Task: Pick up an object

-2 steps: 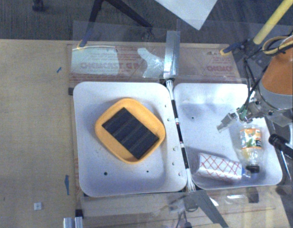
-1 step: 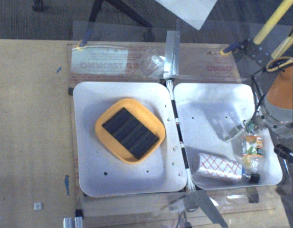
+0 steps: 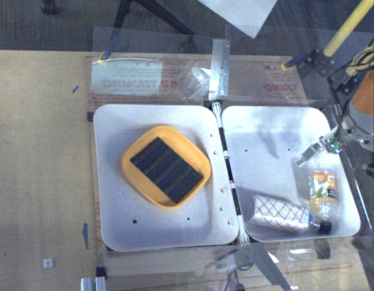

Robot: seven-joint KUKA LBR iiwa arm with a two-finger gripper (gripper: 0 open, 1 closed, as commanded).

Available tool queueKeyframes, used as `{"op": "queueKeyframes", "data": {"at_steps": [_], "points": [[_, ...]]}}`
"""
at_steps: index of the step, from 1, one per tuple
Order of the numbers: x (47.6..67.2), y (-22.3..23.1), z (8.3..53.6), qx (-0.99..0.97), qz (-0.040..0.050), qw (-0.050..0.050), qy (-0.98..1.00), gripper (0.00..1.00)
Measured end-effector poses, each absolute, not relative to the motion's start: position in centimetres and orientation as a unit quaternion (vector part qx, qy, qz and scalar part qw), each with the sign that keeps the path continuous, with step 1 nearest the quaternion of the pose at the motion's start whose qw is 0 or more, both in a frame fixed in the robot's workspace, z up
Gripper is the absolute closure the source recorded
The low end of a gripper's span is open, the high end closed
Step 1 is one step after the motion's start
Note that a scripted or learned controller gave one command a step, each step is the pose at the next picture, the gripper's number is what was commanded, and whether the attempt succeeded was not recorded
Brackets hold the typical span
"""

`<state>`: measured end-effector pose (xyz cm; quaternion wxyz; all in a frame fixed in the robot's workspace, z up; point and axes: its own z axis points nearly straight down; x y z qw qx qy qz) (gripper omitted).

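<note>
A yellow square dish with a dark slatted panel (image 3: 166, 165) lies in the left bin (image 3: 114, 223). The right bin (image 3: 265, 132) holds a white pouch with a red lattice print (image 3: 280, 213) near its front edge. Beside the pouch, by the right wall, lies a small clear bottle with an orange and green label (image 3: 322, 193). My gripper (image 3: 314, 150) hangs over the right side of the right bin, just above and behind the bottle, and nothing shows in it. The arm's orange band (image 3: 363, 96) sits at the right edge.
A metal divider post (image 3: 219, 68) and clear plastic sheeting stand behind the bins. A yellow-handled clamp (image 3: 350, 23) lies at the back right. Bare wooden bench spreads out to the left.
</note>
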<state>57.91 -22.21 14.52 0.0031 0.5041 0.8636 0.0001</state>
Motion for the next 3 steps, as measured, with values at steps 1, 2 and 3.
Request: {"op": "queueKeyframes", "data": {"at_steps": [1, 2, 3], "points": [[52.6, -22.3, 9.4, 0.505, 0.0045, 0.019, 0.863, 0.0], [53.0, -22.5, 10.8, 0.506, 0.0059, 0.027, 0.862, 1.0], [56.5, -17.6, 19.7, 0.555, 0.0001, 0.001, 0.832, 1.0]]}}
